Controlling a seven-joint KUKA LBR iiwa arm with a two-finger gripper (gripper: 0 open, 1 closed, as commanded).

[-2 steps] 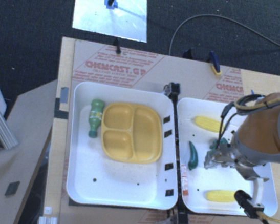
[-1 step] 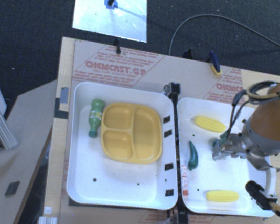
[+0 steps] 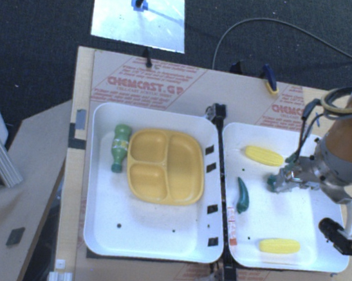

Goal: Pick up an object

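Leftmost, well away from the gripper (image 3: 276, 182), a green bottle (image 3: 120, 147) is lying in the left bin (image 3: 96, 223), just beside a yellow tray (image 3: 164, 166); both are sitting across the divider from the fingers and look like poor candidates for this reach. Moving right into the right bin (image 3: 248, 254), a green pepper (image 3: 242, 196) is lying near the fingers, below and to their left, its long axis running nearly up and down the view. Above and slightly left of the fingers an upper corn (image 3: 264, 156) is resting, its long axis running across the view. Below the fingers, well apart from them, a lower corn (image 3: 279, 246) is lying, again lengthwise across. The gripper itself is hovering low over bare bin floor between these three, touching none of them. Whether its jaws are spread or pressed together cannot be told at this size; nothing is showing between them. Judging by closeness, the pepper and upper corn are looking like the likeliest targets.
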